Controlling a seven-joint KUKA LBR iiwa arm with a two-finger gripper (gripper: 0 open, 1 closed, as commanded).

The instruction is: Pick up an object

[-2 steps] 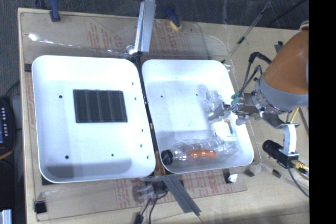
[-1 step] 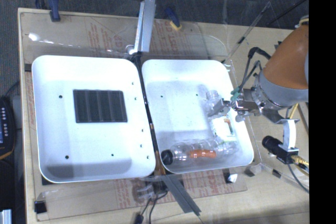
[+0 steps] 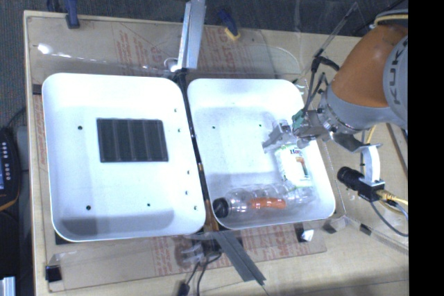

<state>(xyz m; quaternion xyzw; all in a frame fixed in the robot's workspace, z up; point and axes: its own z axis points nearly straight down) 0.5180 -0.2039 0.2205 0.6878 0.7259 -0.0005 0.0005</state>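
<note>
My gripper hangs over the right part of the right bin, its metal fingers pointing left. Just below it lies a small white packet with green and orange print, close to the bin's right wall. A clear plastic bottle with a black cap and an orange label lies on its side along the bin's front wall. In the left bin a dark grey ribbed rectangular plate lies flat near the middle. I see nothing between the fingers.
A metal bar stands up at the back between the two bins. Blue clamps grip the bench's far edge. Another metal bracket juts out at the front below the bins.
</note>
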